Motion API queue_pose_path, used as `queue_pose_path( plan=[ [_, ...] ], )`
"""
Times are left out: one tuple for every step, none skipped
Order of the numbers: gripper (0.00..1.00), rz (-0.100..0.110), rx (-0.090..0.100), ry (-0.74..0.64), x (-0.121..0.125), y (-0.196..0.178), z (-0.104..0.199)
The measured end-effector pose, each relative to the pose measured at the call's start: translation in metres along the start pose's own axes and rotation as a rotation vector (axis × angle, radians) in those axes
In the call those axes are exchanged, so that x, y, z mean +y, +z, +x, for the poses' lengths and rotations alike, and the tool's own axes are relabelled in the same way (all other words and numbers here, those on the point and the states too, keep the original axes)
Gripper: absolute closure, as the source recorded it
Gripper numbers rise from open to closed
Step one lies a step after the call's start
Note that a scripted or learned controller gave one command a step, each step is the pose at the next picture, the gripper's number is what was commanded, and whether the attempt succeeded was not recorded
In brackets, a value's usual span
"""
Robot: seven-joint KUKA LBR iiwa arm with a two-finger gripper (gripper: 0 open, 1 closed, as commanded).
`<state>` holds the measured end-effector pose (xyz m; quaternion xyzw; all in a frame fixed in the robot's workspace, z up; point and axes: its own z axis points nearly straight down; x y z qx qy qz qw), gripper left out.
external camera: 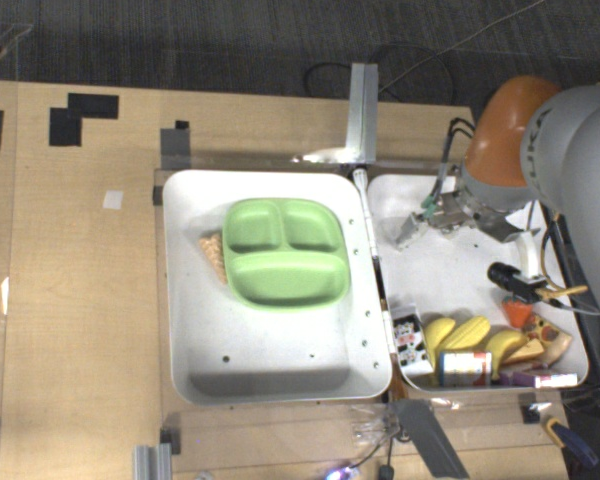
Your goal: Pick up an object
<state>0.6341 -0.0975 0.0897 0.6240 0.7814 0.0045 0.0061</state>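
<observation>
My gripper hangs over the upper left part of the right bin, above bare white floor, and nothing shows in it. The objects lie along that bin's front edge: a bunch of yellow bananas, a can with a red and white label, a small black and white box, an orange piece and a purple and white pen. They are well apart from the gripper, toward the near side.
The left bin holds a green divided plate with a tan textured item tucked at its left edge. A metal post stands behind the wall shared by the two bins. The grey arm fills the right side.
</observation>
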Motion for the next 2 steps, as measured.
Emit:
queue_pose_path(
  plan=[
    [0.00, 0.007, 0.001, -0.039, 0.036, 0.002, -0.001],
    [0.00, 0.010, 0.001, 0.288, 0.011, -0.050, 0.008]
  ],
)
